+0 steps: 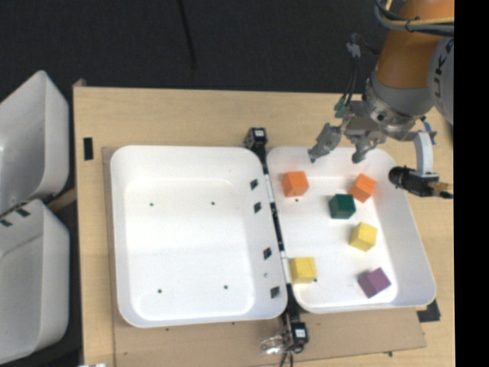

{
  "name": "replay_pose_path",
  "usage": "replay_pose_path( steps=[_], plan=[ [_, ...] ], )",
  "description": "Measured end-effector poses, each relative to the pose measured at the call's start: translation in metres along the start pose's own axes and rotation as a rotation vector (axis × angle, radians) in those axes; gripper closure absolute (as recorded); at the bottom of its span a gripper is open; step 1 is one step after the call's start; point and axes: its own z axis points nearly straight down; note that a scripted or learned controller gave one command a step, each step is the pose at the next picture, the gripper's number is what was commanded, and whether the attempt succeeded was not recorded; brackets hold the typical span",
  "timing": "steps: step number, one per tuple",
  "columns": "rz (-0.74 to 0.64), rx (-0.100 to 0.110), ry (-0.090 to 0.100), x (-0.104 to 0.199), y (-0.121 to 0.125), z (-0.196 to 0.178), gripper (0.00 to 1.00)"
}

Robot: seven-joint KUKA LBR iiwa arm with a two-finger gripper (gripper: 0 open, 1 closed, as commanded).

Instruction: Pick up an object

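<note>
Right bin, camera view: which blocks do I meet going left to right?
Orange block → yellow block → green block. The orange block, yellow block and purple block overlap too closely to order.

Two bins sit side by side on the bench [92,205]; the right bin [416,266] holds six blocks [342,206], the gripper [338,150] above its upper edge.

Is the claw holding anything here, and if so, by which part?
Nothing is held. The claw hangs open above the right bin's far edge, with no block between its fingers.
</note>
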Motion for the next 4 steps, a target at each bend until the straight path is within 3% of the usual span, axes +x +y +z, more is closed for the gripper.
replay_pose_path(
  steps=[1,2,3,4],
  plan=[
    [-0.007,0.003,0.0,0.07,0.032,0.071,0.0],
    [-0.006,-0.005,0.0,0.109,0.058,0.04,0.0],
    [-0.007,-0.002,0.001,0.172,0.056,0.031,0.0],
    [-0.002,-0.003,-0.002,0.165,0.052,0.032,0.0]
  ],
)
